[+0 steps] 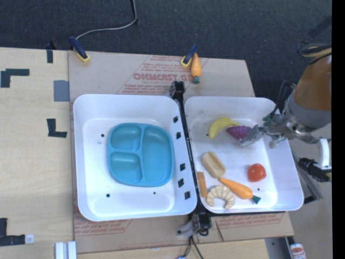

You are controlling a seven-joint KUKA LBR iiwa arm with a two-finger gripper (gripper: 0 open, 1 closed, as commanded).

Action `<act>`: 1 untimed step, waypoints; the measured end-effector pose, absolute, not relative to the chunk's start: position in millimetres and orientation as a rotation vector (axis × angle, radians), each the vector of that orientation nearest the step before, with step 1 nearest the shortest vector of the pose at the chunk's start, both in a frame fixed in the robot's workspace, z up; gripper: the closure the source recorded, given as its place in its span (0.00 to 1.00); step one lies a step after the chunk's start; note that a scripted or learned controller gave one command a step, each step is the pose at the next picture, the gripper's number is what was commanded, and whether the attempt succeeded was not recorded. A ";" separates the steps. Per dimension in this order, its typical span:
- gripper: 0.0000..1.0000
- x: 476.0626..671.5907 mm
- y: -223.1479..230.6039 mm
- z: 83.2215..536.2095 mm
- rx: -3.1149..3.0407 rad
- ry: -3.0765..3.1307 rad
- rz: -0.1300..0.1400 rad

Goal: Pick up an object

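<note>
Purple toy vegetable: in the right bin, far half, lying just right of a yellow banana and touching it at one end. Gripper low at the vegetable's right end, reaching in over the bin's right rim; touching or just beside it, cannot tell which, nor whether spread or closed on anything. Grey arm with orange band behind it at the right edge. Nearer in the same bin: tan bread roll, red tomato, orange carrot, pale curled shrimp against the carrot's left end. Left bin: holds a blue divided plate, lying flat at its middle. Beyond both bins, on the cardboard, a second small carrot.
</note>
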State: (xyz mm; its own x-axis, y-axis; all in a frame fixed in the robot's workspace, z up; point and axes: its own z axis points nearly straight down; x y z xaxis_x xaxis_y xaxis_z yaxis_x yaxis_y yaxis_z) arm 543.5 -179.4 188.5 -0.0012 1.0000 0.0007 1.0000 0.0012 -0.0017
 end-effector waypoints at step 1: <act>0.00 650.0 -134.6 86.6 -2.220 -2.229 -0.007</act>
